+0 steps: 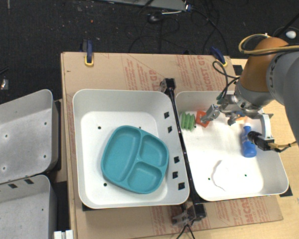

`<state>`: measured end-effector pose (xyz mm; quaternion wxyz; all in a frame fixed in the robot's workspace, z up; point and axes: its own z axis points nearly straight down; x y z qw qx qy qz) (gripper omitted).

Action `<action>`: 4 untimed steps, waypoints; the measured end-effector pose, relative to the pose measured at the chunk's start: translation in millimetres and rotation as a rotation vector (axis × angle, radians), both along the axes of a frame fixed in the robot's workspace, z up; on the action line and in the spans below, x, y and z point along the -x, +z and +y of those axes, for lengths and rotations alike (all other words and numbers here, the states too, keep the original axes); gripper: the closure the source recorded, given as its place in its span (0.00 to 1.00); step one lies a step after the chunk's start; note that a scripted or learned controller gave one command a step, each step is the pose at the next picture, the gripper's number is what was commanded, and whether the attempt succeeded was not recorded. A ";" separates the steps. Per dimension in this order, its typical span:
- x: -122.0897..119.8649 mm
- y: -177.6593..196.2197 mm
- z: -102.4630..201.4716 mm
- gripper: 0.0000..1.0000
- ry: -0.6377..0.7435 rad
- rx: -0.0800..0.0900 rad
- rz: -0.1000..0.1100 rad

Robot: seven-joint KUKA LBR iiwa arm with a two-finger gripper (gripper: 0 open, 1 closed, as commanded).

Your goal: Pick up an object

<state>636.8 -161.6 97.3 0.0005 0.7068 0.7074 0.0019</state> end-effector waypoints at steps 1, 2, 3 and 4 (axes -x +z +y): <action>-3.2 16.1 0.9 1.00 0.003 0.000 -0.010; -4.1 80.2 1.9 1.00 0.002 0.004 -0.002; -5.8 134.5 1.7 1.00 0.002 0.004 -0.005; 16.6 144.6 52.4 1.00 0.005 0.001 0.004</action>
